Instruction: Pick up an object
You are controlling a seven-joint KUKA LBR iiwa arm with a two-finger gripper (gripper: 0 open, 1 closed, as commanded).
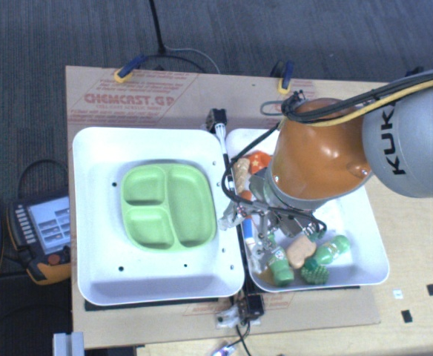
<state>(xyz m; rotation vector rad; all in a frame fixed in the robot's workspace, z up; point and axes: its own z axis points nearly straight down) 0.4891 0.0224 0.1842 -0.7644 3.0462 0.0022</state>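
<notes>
Gripper (265, 232) work comes first for me: it hangs low inside the right bin (372, 262), over the heap of small toys, and from up here the orange band (316, 158) and the metal fittings under it cover the working end, so I cannot tell whether it is wide, narrow or closed on anything. I would judge the step to be the descent onto a pick. To do it well I would choose one piece that stands apart from the bin's wall, come straight down on it, and lift slowly enough to see whether it really comes away. The tan piece (299, 252) looks like the fairest target; it lies just right of the gripper, near the bin's front wall, rounded and smooth, touching a green bottle-like toy (331, 249) on its far side. A green ridged toy (314, 274) and a darker green one (281, 273) crowd against the front wall, so a tight approach there risks a jam. An orange piece (257, 161) sits toward the bin's back. The green divided tray (166, 206) rests alone in the left bin (90, 199), well apart from the right bin's clutter.
</notes>
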